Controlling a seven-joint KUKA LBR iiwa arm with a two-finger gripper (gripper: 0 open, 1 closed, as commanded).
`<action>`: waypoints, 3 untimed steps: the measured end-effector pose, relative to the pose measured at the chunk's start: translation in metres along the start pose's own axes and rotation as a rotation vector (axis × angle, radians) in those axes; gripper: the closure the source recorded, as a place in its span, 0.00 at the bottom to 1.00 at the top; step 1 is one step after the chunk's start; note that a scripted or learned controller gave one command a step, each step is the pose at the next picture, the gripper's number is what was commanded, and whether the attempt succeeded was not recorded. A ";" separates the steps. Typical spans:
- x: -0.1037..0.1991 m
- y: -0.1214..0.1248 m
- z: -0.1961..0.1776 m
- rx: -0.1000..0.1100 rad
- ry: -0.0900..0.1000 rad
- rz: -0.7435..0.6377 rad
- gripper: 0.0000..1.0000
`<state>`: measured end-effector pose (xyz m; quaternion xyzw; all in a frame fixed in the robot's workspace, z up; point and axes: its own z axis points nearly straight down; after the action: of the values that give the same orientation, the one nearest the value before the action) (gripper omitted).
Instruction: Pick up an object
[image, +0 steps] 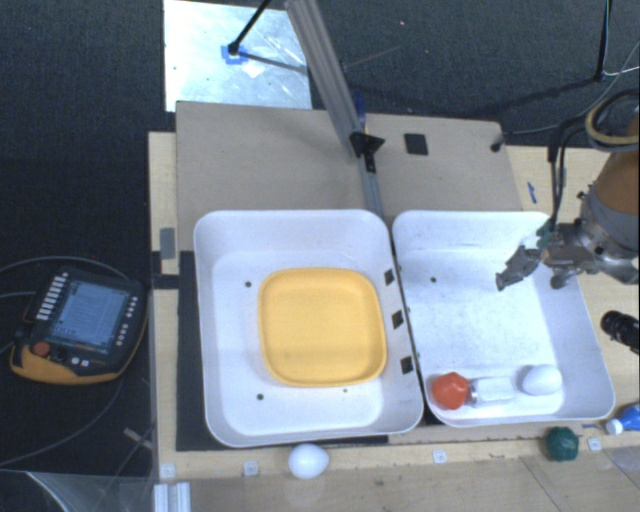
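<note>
**Jaws spread above the right bin, nothing between them**

Jaws stand apart and bare from where I look down on the bench, one dark finger pointing toward the middle of the right bin (580, 330) and the other just behind it, near the bin's far right wall. They hang over the upper part of the bin, where the floor has nothing on it. The arm (615, 215) comes in over the right rim.

What could be picked up sits well away from them, crowded along the near wall of that bin: an orange-red ball (450, 390) in the corner, a pale oblong piece (492, 390) touching it, and a white egg-shaped object (541, 380) just beside that. I take it they lie there because the floor lets loose things settle against the wall. That leaves little room for a finger on the wall side.

The left bin (225, 300) holds a yellow square plate (322, 325), flat and centred. Outside the bins, a white ball (308, 461) and a green ball (562, 443) rest on the bench edge.

As I judge it, the grasp has not begun; the jaws need to travel toward the near wall and descend
</note>
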<state>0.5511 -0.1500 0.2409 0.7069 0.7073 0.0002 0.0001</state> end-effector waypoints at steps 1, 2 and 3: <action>-0.002 -0.001 0.042 0.003 0.000 0.001 0.00; -0.005 -0.004 0.084 0.003 0.000 0.001 0.00; -0.007 -0.002 0.126 0.003 0.000 0.001 0.00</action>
<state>0.5491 -0.1572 0.1152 0.7071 0.7071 -0.0007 -0.0010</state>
